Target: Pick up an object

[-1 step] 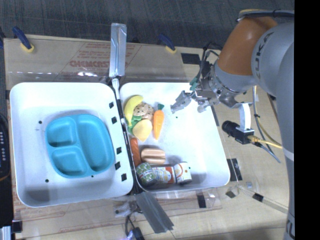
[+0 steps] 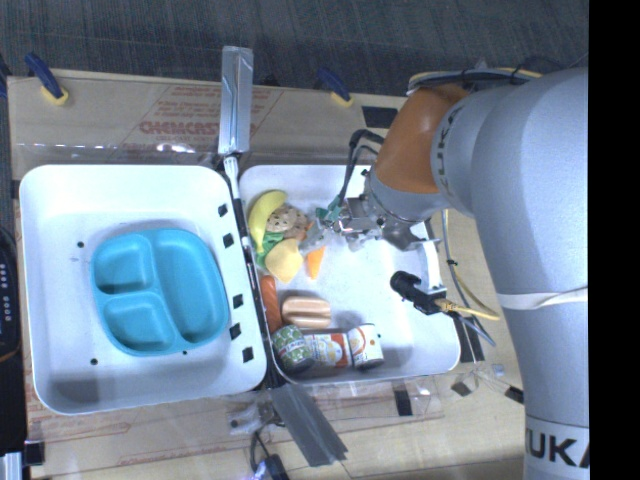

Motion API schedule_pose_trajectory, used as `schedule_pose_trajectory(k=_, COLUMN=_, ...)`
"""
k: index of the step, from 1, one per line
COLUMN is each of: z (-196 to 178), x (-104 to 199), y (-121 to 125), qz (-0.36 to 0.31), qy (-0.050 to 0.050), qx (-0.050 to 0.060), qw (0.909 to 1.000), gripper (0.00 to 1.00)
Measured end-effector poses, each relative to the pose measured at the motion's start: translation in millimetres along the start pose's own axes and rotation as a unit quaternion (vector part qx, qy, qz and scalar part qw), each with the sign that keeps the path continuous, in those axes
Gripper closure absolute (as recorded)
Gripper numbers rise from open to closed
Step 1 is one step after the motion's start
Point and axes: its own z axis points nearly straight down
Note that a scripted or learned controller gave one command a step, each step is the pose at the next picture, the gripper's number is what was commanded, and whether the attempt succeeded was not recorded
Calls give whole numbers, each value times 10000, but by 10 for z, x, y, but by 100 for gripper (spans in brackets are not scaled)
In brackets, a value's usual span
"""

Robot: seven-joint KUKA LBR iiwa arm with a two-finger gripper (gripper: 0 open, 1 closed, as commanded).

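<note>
My gripper (image 2: 335, 218) is low in the right bin (image 2: 425, 353), at its upper middle, just right of a cluster of toy food. That cluster holds a yellow banana (image 2: 262, 214), a cookie-like piece (image 2: 289, 222), a pale yellow lemon (image 2: 284, 260) and a small orange carrot (image 2: 314, 261). Lower in the bin lie a hot dog (image 2: 305, 311), an orange sausage-like piece (image 2: 269, 301) along the left wall, and a can (image 2: 330, 349) on its side. The fingers are too small and cluttered to read.
The left bin (image 2: 50, 198) holds a blue divided plate (image 2: 158, 290). A metal divider bracket (image 2: 235, 98) stands between the bins at the back. The grey arm with its orange band (image 2: 410, 148) covers the right bin's right side.
</note>
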Motion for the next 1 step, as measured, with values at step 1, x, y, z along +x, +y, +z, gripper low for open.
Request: schedule_pose_trajectory(k=1, z=-347, x=406, y=-132, qz=1107, qy=1, qx=-48, qw=9938, gripper=0)
